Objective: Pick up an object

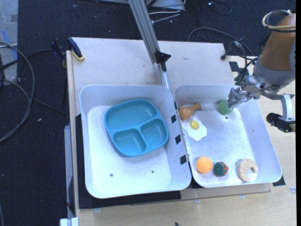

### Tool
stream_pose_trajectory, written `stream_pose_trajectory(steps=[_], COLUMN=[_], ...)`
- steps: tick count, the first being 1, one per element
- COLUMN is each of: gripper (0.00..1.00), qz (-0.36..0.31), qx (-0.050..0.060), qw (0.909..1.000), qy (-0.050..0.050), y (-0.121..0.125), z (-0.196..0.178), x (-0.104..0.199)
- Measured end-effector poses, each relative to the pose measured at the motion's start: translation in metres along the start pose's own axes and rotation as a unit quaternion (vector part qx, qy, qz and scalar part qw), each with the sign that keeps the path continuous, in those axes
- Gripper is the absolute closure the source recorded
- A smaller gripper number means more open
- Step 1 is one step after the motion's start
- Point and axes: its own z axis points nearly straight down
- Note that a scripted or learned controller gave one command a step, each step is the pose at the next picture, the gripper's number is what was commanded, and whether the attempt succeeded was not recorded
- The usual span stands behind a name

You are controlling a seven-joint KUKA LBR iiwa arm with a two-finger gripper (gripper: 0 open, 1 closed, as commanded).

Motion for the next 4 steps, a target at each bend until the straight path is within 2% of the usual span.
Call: stream_pose_trajectory(steps=[1, 3, 4], gripper=[1.00, 1.00, 1.00], qz=[-0.001, -0.005, -0.004], qx=[0.000, 0.004, 0.004], qw=[1.0000, 1.0000, 1.0000], qy=[0.000, 0.002, 0.002], y=[-0.001, -0.047, -0.059], z=[-0.044, -0.047, -0.036], x=[-0.004, 0.113, 0.161])
